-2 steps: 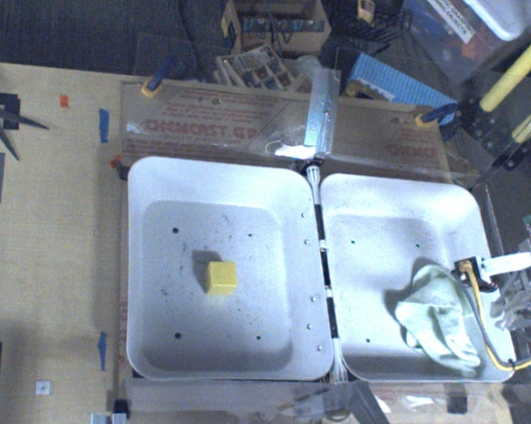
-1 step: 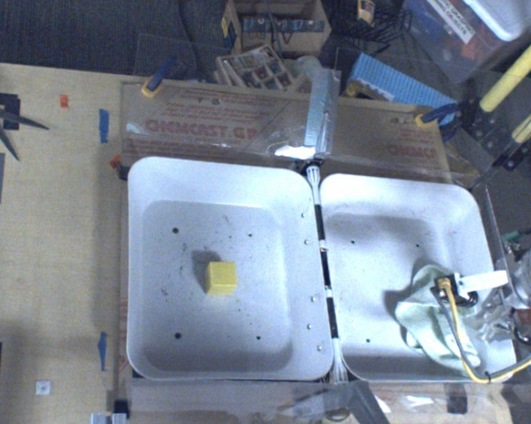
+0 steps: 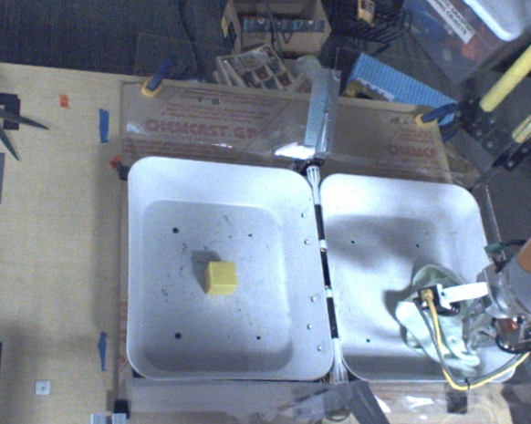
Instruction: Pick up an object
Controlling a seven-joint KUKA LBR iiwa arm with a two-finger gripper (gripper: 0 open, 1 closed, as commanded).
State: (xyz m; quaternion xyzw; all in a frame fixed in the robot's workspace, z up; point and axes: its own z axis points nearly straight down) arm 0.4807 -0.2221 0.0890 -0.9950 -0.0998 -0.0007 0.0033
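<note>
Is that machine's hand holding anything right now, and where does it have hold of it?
It cannot be told: the gripper sits low over a pale crumpled cloth in the right bin, hiding any hold.

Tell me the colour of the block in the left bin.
Yellow; the block shows clearly in the camera view.

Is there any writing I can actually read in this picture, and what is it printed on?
Clear panel behind the left bin: faint red lettering, too blurred to read.
Clear panel behind the right bin: red lettering, too blurred to read.
White sheet at top right: dark print, too small to read.
Yellow block: no marking.
</note>
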